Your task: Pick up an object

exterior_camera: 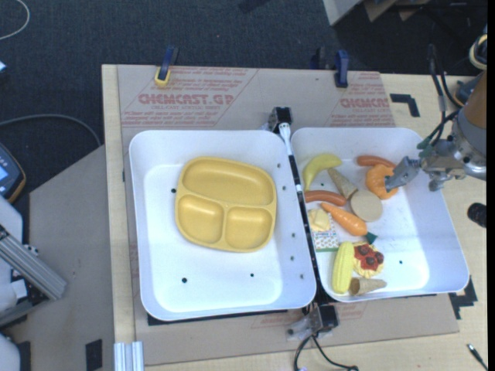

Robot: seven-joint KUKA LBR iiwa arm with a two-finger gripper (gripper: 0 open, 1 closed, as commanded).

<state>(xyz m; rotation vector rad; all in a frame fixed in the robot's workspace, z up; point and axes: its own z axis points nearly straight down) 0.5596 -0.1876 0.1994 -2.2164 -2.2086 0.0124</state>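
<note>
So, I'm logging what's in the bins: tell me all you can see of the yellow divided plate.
The yellow plate looks like smooth moulded plastic, rounded at the corners, with three compartments: one long one at the far side and two smaller ones nearer the camera. It lies flat and face up, slightly turned, in the middle of the left bin. Nothing lies on it, and it rests on the bin floor alone.

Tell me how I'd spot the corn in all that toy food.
Look in the right-hand shallow white bin, at its near edge. The yellow toy corn cob stands lengthwise there, beside a red-and-yellow toy pizza slice. Unlike the smooth curved yellow toy banana further back, it is straight and ridged.
</note>
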